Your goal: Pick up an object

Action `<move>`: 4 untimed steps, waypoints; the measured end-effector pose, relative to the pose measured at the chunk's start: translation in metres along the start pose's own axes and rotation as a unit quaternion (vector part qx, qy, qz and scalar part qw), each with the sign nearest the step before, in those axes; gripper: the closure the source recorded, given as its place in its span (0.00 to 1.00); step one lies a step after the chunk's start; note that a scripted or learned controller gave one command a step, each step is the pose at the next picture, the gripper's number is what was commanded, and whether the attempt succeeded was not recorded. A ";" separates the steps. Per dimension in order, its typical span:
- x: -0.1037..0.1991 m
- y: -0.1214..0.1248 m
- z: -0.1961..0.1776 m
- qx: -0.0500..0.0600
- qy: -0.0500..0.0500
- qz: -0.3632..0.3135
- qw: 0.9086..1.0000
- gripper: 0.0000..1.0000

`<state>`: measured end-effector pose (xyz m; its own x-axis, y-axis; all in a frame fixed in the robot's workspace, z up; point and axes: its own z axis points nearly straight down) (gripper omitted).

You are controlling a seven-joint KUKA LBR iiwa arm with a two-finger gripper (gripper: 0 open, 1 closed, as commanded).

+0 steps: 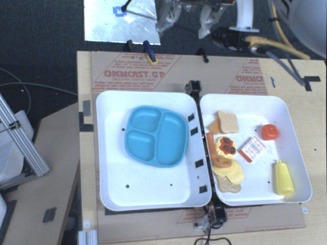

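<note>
My gripper (186, 18) hangs high over the back edge of the bench, above and behind both bins, with its two fingers spread open and nothing between them. The right bin (294, 131) holds a bread slice (228, 121), a red tomato (270, 131), a small red and white carton (252, 149), a yellow bottle (283, 177), a yellow pastry with berries (226, 146), an orange sausage (210, 141) and pale round slices (231, 173). A blue divided plate (156, 136) lies in the left bin (110, 188).
The food is crowded against the right bin's left wall, by the black clips (198, 131) that join the bins. A shiny metal sheet (120, 11) lies beyond the bench at the back left. Yellow and grey hoses (278, 47) trail at the back right.
</note>
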<state>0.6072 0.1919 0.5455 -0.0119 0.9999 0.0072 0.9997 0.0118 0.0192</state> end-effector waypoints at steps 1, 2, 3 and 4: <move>-0.004 0.001 -0.001 0.007 -0.003 0.000 1.000 1.00; -0.049 -0.054 0.009 0.009 -0.003 0.007 1.000 1.00; -0.116 -0.087 0.046 0.011 -0.004 0.008 1.000 1.00; -0.138 -0.093 0.005 0.006 -0.003 0.006 1.000 1.00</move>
<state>0.5163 0.0532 0.5373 0.0009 1.0000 0.0007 1.0000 -0.0009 0.0062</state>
